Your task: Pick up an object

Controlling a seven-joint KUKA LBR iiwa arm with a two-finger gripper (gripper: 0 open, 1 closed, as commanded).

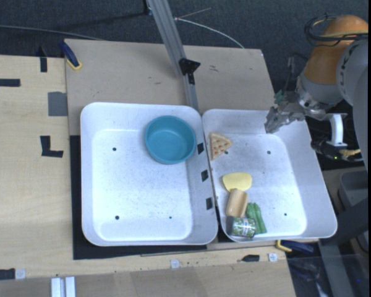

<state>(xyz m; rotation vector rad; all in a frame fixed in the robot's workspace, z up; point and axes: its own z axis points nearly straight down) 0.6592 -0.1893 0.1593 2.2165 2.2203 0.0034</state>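
Observation:
The right bin [297, 184] holds a waffle-patterned tan wedge [219, 144] near its left wall. Further forward lie a yellow piece [237, 180], a tan cylinder [236, 202], a green pod [256, 218] and a small green can [242, 228], clustered at the bin's front left. My gripper [274, 124] hangs over the bin's back right corner, well away from all of them, with nothing seen in it. Its fingers are too small and dark to read.
A blue bowl [170, 139] sits at the back right of the left bin [111, 190]. A slanted metal pole [173, 39] rises from between the bins at the back. The grey arm with its orange band [334, 48] comes in from the right edge.

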